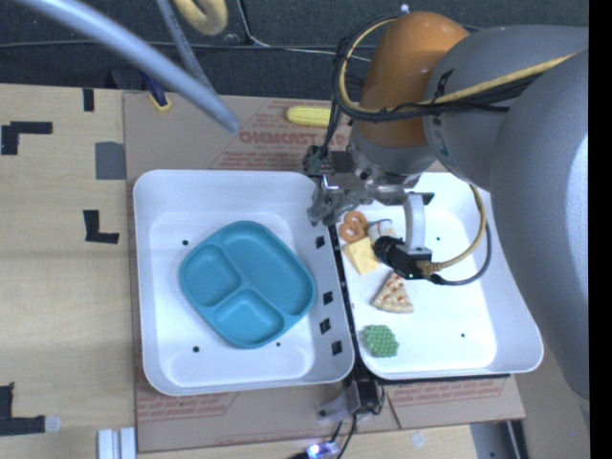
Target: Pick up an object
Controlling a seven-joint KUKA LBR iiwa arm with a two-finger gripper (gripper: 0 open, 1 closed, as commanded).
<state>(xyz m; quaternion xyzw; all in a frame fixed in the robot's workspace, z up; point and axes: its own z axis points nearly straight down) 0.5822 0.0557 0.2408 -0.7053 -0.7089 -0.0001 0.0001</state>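
The right bin [478, 352] holds four small food-shaped items along its left side. Nearest the far end lies a pretzel [353, 226], light brown and looped, partly covered by the arm's wrist above it. Just beside it, toward the near end, sits a yellow cheese-like block [360, 255], squarish and lying flat, touching or nearly touching the pretzel. Further on lies a pizza slice [392, 295], triangular, tan with reddish specks, lying flat. Apart from these, close to the bin's near-left corner, rests a green broccoli-like piece [381, 340], rounded and bumpy.
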